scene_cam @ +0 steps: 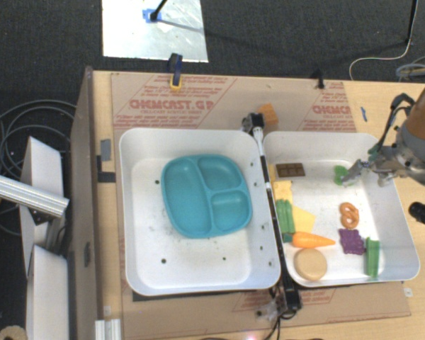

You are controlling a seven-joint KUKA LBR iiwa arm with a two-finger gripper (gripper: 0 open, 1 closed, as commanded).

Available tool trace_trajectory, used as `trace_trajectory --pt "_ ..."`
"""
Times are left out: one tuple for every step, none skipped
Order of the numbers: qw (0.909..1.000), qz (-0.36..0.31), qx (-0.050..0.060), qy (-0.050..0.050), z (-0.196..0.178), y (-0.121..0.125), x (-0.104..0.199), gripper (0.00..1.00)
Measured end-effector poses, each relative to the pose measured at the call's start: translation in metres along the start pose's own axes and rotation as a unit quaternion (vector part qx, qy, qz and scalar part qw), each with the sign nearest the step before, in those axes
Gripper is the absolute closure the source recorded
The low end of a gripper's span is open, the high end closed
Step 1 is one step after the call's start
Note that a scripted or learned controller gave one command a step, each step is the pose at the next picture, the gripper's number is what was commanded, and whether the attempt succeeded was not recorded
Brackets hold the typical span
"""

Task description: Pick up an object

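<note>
The right bin (393, 211) holds several toy foods: a brown bar (290, 169), a yellow wedge (302, 220), a green pod (285, 214), an orange carrot (313, 240), a round tan bun (310, 264), a pretzel (349, 214), purple grapes (351, 241), a green stick (372, 257) and a small green piece (340, 173). My gripper (370, 173) hangs over the bin's upper right part, just right of the small green piece. Its fingers look spread, with nothing between them.
The left bin (145, 261) holds a blue divided plate (205, 195). A divider clip (255, 124) and an orange block (268, 112) sit at the bins' top junction. Cables run at the upper right and far left of the bench.
</note>
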State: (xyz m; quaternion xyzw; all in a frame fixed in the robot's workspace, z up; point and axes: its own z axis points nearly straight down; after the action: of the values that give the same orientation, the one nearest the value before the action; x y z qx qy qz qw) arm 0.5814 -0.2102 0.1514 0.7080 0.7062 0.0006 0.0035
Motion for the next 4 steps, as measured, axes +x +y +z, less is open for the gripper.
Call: trace_trajectory --pt "1.0 -0.005 0.0 0.001 0.069 0.048 0.031 0.0" --pt "1.0 -0.002 -0.002 0.0 0.001 0.055 0.002 0.0" --pt "1.0 -0.004 0.003 0.002 0.052 0.065 0.005 0.0" --pt "1.0 -0.003 0.002 0.001 0.067 0.061 0.004 0.0"
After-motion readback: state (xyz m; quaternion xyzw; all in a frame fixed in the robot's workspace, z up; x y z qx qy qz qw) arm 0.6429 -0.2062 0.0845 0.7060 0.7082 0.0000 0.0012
